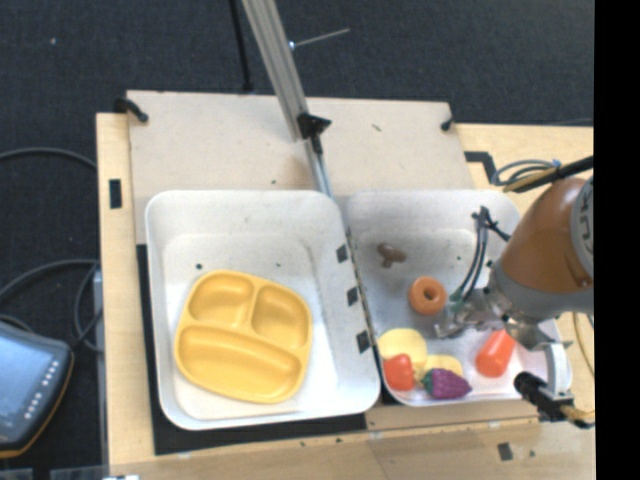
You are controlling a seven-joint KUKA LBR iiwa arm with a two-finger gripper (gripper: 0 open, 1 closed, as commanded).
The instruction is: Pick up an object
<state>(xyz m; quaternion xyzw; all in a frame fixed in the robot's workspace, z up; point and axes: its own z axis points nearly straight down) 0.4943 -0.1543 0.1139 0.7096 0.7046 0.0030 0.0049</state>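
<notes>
Orange ring-shaped toy (428, 295) is seen in the right white bin (420, 218), just left of the hand (462, 320) (its grip state cannot be told); 1 short leftward reach is judged necessary.

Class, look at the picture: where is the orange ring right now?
The orange ring lies in the right bin, near its middle, just below the small brown object and above the yellow fruit, left of the gripper.

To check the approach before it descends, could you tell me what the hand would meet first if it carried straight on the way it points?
Probably the right bin's floor, between the orange ring and the orange-red toy; the hand seems to point down there, though depth is unclear.
</notes>
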